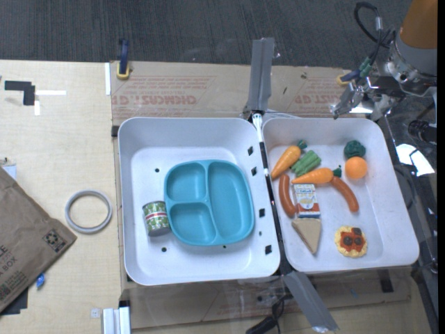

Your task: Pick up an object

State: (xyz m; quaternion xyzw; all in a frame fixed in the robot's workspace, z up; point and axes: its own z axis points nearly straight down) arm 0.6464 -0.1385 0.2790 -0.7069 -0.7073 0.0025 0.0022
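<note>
right bin [400, 207] holds all the candidates, left bin [132, 186] doesn't matter much for this pick. near to far in the right bin: pizza-like disc [350, 241] and a tan wedge [309, 234] at the near end, just beside each other. above the wedge a small printed carton [306, 199], touching or nearly touching it. red sausage [285, 193] along the carton's left, another red sausage [346, 193] to its right. then carrot [314, 177], green veg [306, 162], second carrot [286, 160], all bunched together. orange ball [355, 168] and dark green piece [354, 148] toward the far right corner.

left bin: teal divided tray [208, 202], small can [156, 218] touching its left edge. tape ring [88, 210] out on the worktop [55, 152].

hand [356, 96] sits beyond the right bin's far rim, up high, clear of everything. can't tell from this angle whether it's released or clenched; nothing visible in it.

progress: judged as not started. no object lifted, all still lying in the bin. left to do: move in over the bin, descend, grasp, lift. orange ball looks nearest to the hand and least crowded.
</note>
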